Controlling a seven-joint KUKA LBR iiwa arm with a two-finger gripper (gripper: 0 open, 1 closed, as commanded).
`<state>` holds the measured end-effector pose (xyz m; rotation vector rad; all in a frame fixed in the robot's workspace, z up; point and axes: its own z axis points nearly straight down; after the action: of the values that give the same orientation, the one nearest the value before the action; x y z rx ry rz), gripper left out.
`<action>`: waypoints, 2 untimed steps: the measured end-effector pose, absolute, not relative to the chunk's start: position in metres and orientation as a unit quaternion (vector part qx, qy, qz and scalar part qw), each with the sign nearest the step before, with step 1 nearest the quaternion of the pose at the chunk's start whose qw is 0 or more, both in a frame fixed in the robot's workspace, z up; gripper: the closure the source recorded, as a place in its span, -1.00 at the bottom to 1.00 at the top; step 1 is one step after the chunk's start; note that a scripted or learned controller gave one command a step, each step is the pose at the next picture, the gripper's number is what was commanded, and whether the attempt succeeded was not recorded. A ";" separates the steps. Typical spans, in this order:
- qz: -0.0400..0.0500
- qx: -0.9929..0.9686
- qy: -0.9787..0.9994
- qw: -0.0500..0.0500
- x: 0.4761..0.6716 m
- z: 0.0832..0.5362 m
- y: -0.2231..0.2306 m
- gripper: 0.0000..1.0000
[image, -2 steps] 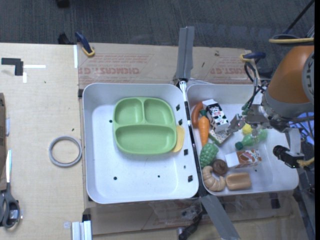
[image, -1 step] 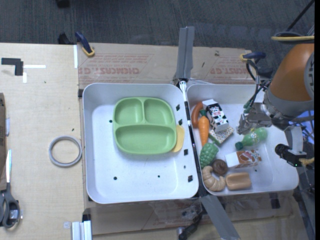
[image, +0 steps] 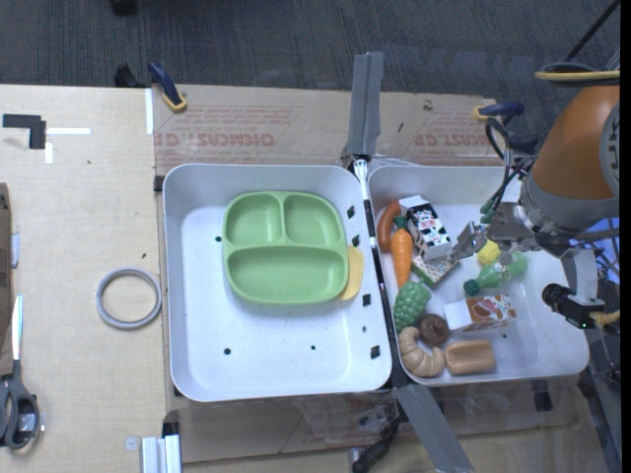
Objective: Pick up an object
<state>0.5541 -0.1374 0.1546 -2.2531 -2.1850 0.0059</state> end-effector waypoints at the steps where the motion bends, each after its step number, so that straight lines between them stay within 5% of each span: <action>1: 0.001 -0.674 -0.739 0.000 0.651 0.096 -0.139 -1.00; 2: 0.000 -0.648 -0.762 -0.002 0.651 0.161 -0.201 -1.00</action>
<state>0.6512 -0.2009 0.1613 -2.0383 -2.3949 0.0012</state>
